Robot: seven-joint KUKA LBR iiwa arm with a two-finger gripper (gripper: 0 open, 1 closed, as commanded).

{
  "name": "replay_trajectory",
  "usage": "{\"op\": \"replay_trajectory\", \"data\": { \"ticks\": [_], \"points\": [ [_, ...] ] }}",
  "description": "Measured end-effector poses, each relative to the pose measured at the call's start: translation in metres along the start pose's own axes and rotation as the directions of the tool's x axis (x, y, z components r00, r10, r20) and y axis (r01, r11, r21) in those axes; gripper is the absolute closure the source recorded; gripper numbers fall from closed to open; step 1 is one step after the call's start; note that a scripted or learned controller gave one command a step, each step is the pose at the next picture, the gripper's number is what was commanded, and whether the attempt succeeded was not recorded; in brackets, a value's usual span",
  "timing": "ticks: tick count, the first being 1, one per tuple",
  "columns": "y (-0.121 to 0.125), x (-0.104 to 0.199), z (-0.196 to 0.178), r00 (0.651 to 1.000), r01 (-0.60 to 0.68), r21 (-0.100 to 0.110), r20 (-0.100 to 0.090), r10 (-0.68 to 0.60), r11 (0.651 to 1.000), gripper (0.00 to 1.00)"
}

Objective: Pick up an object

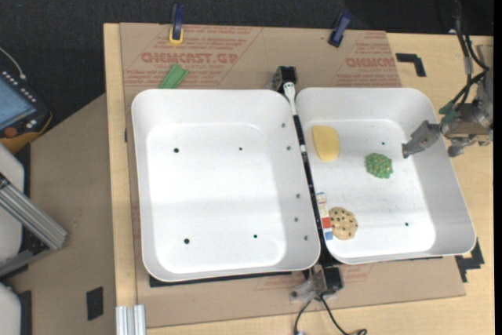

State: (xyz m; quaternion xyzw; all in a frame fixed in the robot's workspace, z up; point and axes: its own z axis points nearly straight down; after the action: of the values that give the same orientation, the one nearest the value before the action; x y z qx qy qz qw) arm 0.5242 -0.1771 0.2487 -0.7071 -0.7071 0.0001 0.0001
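The bench is covered by a brown cardboard sheet point(259, 51) with red printed writing. On the left side it reads "CHEMCAST G P", and the same red print repeats on the right side, but there it is partly covered and I cannot read it fully.

Two white bins stand side by side. In the right bin point(439, 192) there are three things: a yellow piece point(326, 143) near the dividing edge, a green bumpy ball point(379, 165) near the middle, and a round cookie with dark spots point(343, 223) at the front left, beside a small red and blue label point(327, 225) whose text is too small to read.

The gripper point(420, 139) is at the right rim of this bin, apart from the green ball, holding nothing; whether it is wide or narrow I cannot tell.
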Motion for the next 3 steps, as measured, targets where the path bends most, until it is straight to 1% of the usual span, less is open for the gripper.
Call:
{"op": "replay_trajectory", "data": {
  "ticks": [1, 2, 3],
  "points": [
    [0.056, 0.048, 0.085, 1.000, 0.007, 0.006, -0.004, -0.007, 1.000, 0.00],
    [0.090, 0.048, 0.169, 1.000, 0.002, 0.004, -0.001, -0.002, 1.000, 0.00],
    [0.121, -0.001, 0.163, 1.000, -0.002, -0.006, 0.004, 0.002, 1.000, 0.00]
  ]
}}
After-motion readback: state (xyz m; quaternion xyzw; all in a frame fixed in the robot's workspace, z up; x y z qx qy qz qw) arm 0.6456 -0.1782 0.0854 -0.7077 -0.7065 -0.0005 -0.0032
